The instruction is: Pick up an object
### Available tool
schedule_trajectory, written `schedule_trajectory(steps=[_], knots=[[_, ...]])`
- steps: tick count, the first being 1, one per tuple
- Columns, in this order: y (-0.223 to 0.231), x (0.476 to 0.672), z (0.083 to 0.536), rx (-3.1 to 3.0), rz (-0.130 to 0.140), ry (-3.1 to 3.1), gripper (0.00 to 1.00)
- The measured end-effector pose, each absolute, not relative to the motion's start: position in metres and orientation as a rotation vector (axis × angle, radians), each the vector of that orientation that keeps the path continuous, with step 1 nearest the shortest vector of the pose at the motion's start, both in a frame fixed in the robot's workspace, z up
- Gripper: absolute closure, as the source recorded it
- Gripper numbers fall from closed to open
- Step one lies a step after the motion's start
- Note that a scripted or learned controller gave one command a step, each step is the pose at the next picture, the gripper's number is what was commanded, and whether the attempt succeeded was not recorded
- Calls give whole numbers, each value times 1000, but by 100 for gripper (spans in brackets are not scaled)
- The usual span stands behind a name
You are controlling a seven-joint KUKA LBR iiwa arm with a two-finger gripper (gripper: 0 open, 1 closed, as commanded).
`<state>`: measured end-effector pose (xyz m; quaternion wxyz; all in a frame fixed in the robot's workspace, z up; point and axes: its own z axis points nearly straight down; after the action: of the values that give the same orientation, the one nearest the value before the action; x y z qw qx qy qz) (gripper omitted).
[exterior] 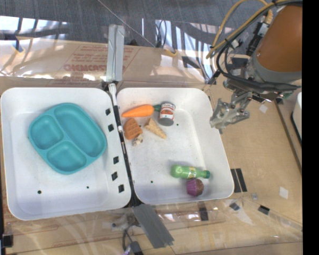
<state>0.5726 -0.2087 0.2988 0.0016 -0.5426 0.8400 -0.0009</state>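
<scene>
the tool (229,114) hangs just outside the right bin's (215,142) right wall, near its upper corner, over the bench (266,158). nothing sits between its fingers; whether they are open or closed i cannot tell.

all the loose things lie in the right bin. a carrot (138,111) lies near the top left, its green end next to a small can (167,113). just below the carrot are a bread piece (132,128) and a pale wedge (156,129), side by side. near the lower right corner, a green bottle (190,171) lies on its side, with a purple onion (195,186) just below it, close or touching.

the left bin (21,190) holds a teal tray (67,137) with three compartments.
</scene>
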Motion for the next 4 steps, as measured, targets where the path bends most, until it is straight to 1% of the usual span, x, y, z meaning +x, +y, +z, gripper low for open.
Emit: schedule_trajectory(steps=[1,2,3,4], knots=[[-208,600,334,-2014,-3,2407,100],[-208,624,315,-2421,-2,1996,100],[-204,646,330,-2679,-5,1633,100],[-197,581,264,-2718,12,1576,100]])
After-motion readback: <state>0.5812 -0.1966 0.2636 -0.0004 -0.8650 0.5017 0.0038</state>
